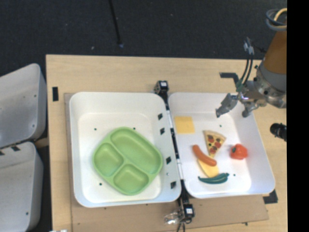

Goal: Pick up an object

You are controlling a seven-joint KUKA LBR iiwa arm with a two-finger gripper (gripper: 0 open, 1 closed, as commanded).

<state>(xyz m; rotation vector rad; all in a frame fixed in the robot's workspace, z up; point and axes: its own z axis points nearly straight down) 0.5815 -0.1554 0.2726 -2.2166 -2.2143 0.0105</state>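
Toy foods (213,156) lie loose in the right bin (256,144), easy pickings. Claw (233,106) hangs at its 12 o'clock rim, fingers apart, clamping nothing.

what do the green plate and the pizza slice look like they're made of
Green plate: likely molded plastic, one even light green with rounded compartment ridges and a soft sheen. Pizza slice: probably toy plastic or rubber, with flat bright colours and a neat wedge shape; too small to tell which.
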